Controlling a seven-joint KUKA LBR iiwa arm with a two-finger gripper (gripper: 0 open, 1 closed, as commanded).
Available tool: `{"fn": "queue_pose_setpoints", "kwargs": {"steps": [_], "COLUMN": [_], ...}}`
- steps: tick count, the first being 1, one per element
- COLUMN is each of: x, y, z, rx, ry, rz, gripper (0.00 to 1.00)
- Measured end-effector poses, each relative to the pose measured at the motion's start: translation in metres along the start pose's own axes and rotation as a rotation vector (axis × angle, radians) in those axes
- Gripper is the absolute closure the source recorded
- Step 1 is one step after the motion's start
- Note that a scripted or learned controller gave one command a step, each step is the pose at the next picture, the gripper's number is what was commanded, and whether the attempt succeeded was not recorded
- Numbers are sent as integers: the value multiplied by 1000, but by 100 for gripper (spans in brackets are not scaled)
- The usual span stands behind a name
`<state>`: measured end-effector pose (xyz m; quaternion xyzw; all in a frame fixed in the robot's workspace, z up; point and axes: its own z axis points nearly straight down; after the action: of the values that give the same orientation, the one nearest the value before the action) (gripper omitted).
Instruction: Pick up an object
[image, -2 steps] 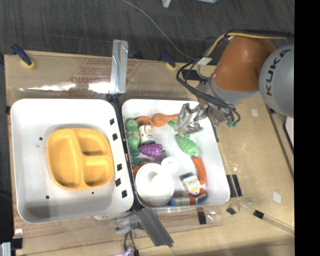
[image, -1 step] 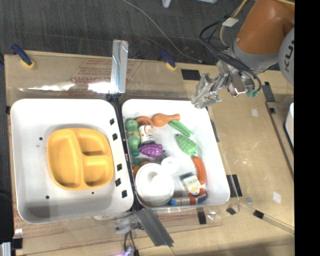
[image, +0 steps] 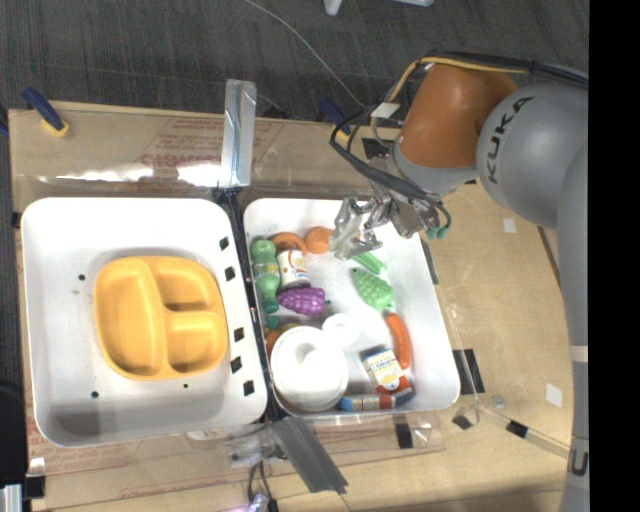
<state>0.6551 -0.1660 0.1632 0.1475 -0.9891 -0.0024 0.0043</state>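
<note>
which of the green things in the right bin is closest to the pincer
The small green piece just below the pincer; the bumpy green one lies lower, the green bottle at the left wall.

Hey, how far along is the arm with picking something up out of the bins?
Done: the hand has reached the right bin, at its far end near the orange ball. In hand: nothing visibly between its fingers. Left: grasping and lifting an item; the purple grapes and green toy lie in the bin.
</note>
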Motion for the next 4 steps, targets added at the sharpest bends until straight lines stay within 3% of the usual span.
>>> {"fn": "queue_pose_setpoints", "kwargs": {"steps": [1, 2, 3, 4], "x": [-4, -5, 17, 44], "y": [4, 4, -30, 40], "z": [-79, -89, -126, -68], "rx": [7, 8, 4, 2], "ry": [-16, -19, -14, -6], "rz": [440, 436, 864, 853], "gripper": [100, 100, 100, 100]}}
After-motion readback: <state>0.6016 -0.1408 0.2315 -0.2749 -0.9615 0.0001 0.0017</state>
